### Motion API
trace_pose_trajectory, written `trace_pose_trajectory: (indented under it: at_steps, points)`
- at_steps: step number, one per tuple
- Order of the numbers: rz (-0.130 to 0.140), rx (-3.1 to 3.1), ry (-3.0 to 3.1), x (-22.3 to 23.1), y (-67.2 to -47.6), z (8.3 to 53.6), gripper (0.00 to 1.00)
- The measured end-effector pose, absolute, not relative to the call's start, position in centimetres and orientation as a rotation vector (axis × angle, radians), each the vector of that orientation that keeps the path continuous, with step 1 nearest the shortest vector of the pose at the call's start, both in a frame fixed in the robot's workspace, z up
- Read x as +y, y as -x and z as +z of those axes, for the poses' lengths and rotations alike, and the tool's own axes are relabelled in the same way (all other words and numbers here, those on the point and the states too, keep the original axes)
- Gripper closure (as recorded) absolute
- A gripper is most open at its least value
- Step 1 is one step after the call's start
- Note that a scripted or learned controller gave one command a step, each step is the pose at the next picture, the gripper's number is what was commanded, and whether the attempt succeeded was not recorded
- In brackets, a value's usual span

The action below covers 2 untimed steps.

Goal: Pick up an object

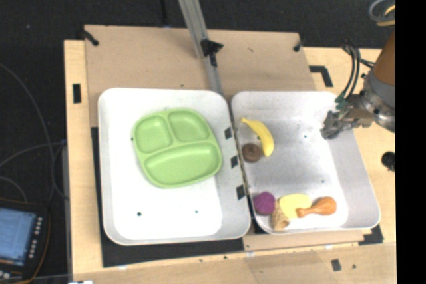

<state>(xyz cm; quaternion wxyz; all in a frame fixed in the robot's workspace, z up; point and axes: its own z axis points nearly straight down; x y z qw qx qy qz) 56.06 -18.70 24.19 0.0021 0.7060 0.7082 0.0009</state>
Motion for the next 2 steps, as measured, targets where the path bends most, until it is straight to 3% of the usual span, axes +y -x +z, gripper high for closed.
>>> trace_pose_trajectory:
  at_steps: [2]
  points:
    - [0.001, 2.229, -2.214, -7.9, -58.8, 24.1, 1.0]
